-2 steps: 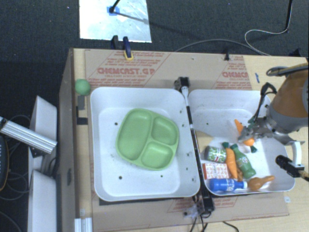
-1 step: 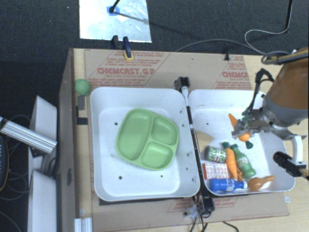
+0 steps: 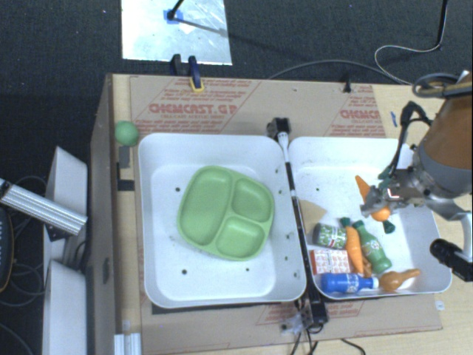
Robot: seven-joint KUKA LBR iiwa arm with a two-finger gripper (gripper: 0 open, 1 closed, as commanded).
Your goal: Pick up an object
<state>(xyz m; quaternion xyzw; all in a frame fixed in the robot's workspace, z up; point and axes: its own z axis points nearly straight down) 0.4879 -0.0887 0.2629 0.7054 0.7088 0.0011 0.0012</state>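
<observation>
Tool [image 3: 380, 198]: over right bin [image 3: 325, 154], grip state unclear to you | target: orange piece [image 3: 380, 214] just beneath it, near green bottle [image 3: 373, 248] | advice: centre over it before you lift.

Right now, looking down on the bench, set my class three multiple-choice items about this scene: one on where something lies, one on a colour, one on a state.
1. Where does the divided tray lie?
A. In the left bin
B. In the right bin
C. On the floor

2. What colour is the ball at the left bin's far corner?
A. Red
B. Green
C. Blue

3. How does the blue bottle lie?
A. Upright
B. On its side
C. Upside down on the tray

Answers:
1 A: the divided tray rests on the left bin.
2 B: the ball is green.
3 B: the blue bottle lies flat along the right bin near edge.
</observation>
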